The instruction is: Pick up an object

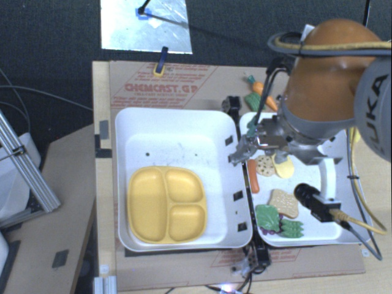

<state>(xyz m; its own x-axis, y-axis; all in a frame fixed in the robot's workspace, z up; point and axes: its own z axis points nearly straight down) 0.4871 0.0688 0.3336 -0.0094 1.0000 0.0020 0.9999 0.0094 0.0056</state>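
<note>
The end effector (248, 150) hung low over the right bin (326, 236), at its left edge, above toy food: a cookie (265, 165), a slice of bread (285, 203), green lettuce (267, 217). Whether it was open or closed I could not tell. Nothing looked lifted, so the pick remained undone. The yellow divided tray (166, 203) lay in the left bin (177, 124).

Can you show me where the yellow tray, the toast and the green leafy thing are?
yellow tray (166, 202), camera view, on the middle ridge between its compartments.
toast (284, 203), camera view, on the middle of the slice.
green leafy thing (267, 217), camera view, on its broad leaf.
</note>
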